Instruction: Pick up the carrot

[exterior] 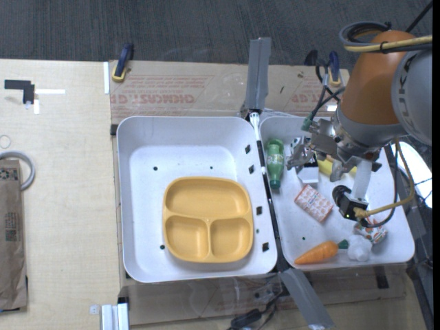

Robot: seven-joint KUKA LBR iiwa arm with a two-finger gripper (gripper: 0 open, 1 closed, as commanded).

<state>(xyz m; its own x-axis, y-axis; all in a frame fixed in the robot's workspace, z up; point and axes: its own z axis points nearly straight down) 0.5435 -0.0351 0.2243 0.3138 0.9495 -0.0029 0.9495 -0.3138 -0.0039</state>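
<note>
Camera view: gripper (317, 158) hangs over the right bin (402, 249), jaw state unclear; one carrot (320, 252) lies well below it, one bottle (275, 161) beside.

**A robot lab bench**

The setting was a robotics lab. A plywood bench (55, 184) stood on dark carpet (172, 12), with cardboard (185, 88) clamped to it by a blue clamp (124, 60), two white bins (137, 205) and exposed cabling (385, 208).
</note>
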